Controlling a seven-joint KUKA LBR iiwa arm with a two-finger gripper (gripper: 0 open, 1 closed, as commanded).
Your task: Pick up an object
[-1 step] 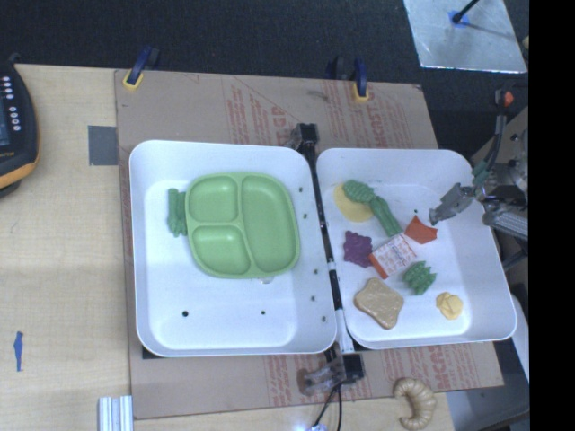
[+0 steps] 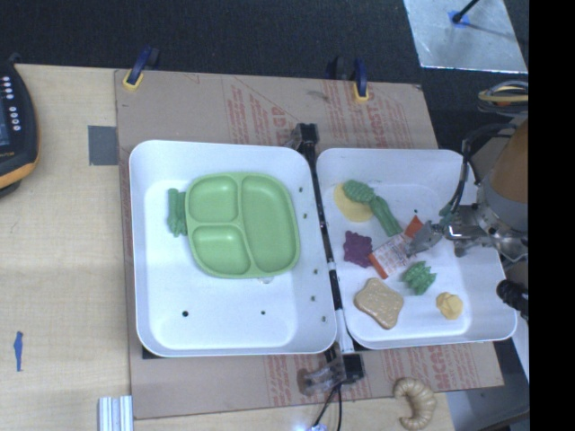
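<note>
My gripper [image 2: 429, 238] reaches in from the right, low over the middle of the right bin [image 2: 485, 330]. Its tip is right beside a small orange piece [image 2: 413, 225] and a red and white packet [image 2: 390, 255]. Just below it lies a small green leafy toy [image 2: 418, 278]. Also in this bin are a purple piece [image 2: 358, 248], a long green vegetable [image 2: 374, 204] lying over a yellow disc [image 2: 351, 206], a slice of toast [image 2: 379, 303] and a small yellow lump [image 2: 449, 306]. I see nothing lifted.
The left bin [image 2: 162, 321] holds a green divided plate [image 2: 243, 224] and a small green piece [image 2: 175, 211] beside it. A croissant toy [image 2: 416, 401] lies on the cardboard below the right bin. A handset [image 2: 13, 133] sits at the far left.
</note>
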